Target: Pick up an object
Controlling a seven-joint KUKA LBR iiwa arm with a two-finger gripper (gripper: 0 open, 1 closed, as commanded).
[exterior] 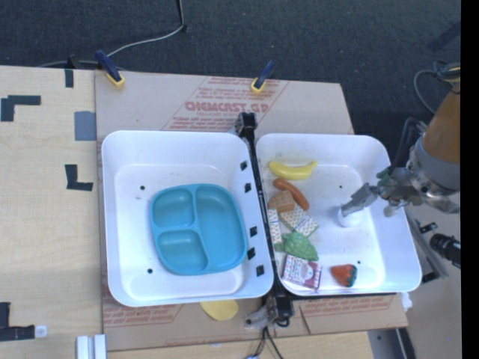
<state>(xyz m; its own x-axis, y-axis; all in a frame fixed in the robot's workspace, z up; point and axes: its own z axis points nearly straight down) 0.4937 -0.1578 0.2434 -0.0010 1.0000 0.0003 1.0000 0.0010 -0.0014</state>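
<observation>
The right bin [374, 149] holds several toy foods along its left side: a yellow banana [293, 170], an orange-red sausage [290, 194], patterned crackers [293, 220], a green leafy piece [301, 245], a pink and white packet [302, 272] and a red strawberry-like piece [343, 274]. My gripper [371, 208] hangs over the right half of this bin, well to the right of the food pile. Its two fingers are spread apart and nothing shows between them. One fingertip [349, 213] points down-left toward the bin floor.
The left bin [120, 200] carries a blue divided tray [198, 227]. A black divider [254, 200] runs between the bins. A yellow disc [219, 309] lies on the cardboard at the front edge. The arm's orange band [449, 129] is at the far right.
</observation>
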